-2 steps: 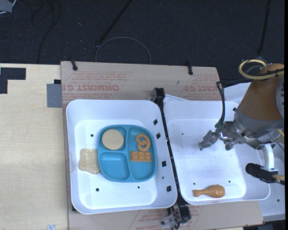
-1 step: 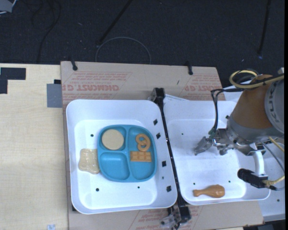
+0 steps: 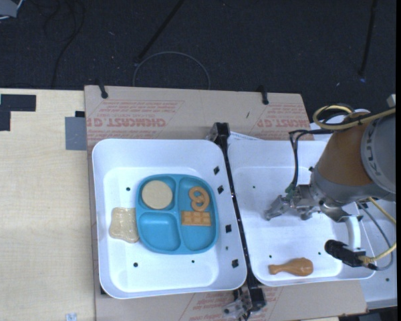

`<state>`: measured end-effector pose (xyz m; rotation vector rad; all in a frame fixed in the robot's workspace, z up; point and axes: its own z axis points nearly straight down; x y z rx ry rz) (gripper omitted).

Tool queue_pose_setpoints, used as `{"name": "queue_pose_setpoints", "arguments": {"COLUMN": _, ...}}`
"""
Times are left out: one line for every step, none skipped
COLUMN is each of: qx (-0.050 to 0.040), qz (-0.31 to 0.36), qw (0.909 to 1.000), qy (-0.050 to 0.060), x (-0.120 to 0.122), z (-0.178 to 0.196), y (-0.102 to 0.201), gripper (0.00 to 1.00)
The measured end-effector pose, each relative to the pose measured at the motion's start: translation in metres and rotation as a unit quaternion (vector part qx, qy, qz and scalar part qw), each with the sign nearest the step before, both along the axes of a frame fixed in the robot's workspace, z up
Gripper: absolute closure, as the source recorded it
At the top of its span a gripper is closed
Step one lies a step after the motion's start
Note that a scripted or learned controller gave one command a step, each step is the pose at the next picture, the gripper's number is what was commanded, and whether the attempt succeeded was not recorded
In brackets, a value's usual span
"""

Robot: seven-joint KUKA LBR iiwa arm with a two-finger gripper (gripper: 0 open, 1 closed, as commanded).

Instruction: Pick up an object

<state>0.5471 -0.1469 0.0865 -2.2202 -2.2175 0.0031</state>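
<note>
Two white bins sit side by side on the bench. The left bin (image 3: pixel 113 179) holds a blue divided tray (image 3: pixel 162 236) w/ a round tan disc (image 3: pixel 156 194), a pretzel (image 3: pixel 198 196) and a waffle piece (image 3: pixel 196 218) in separate compartments. A pale bread slice (image 3: pixel 123 224) lies just beside the tray's left edge. In the right bin (image 3: pixel 260 246), a drumstick (image 3: pixel 291 267) lies near the front wall. The gripper (image 3: pixel 275 210) hangs over the right bin's middle, apart from the drumstick; nothing seen btwn its fingers. Can't tell if it's spread or closed. The arm (image 3: pixel 351 162) enters from the right.
</note>
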Motion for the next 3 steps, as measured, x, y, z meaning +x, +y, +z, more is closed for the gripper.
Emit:
{"name": "queue_pose_setpoints", "arguments": {"qx": 0.0000, "qz": -0.002, "qw": 1.0000, "qy": 0.000, "x": 0.000, "z": 0.012, "y": -0.001, "gripper": 1.00}}
{"name": "queue_pose_setpoints", "arguments": {"qx": -0.0005, "qz": 0.001, "qw": 1.0000, "qy": -0.003, "x": 0.007, "z": 0.056, "y": 0.000, "gripper": 1.00}}
{"name": "queue_pose_setpoints", "arguments": {"qx": -0.0006, "qz": 0.001, "qw": 1.0000, "qy": -0.003, "x": 0.013, "z": 0.102, "y": 0.005, "gripper": 1.00}}
